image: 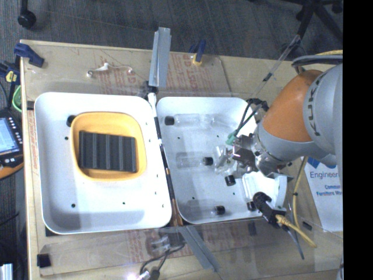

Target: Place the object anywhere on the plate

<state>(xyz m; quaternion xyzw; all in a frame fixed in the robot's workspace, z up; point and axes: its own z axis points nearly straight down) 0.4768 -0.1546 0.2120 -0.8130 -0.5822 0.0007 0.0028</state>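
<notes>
A yellow plate with rounded corners lies in the left bin, and a dark grey ribbed panel covers its middle. Several clear plastic bottles with small black caps lie in the right bin: one at the back left, one near the middle, and a black cap near the front wall. My gripper hangs low over the right bin's right half, just right of the middle bottle. Something clear and glinting sits at its tip; whether it is held is unclear.
The grey arm with its orange band covers the right bin's right side. Cables and a yellow-tipped connector trail off the front right. A metal bar stands behind the bins, and a white printed sheet lies at the far right.
</notes>
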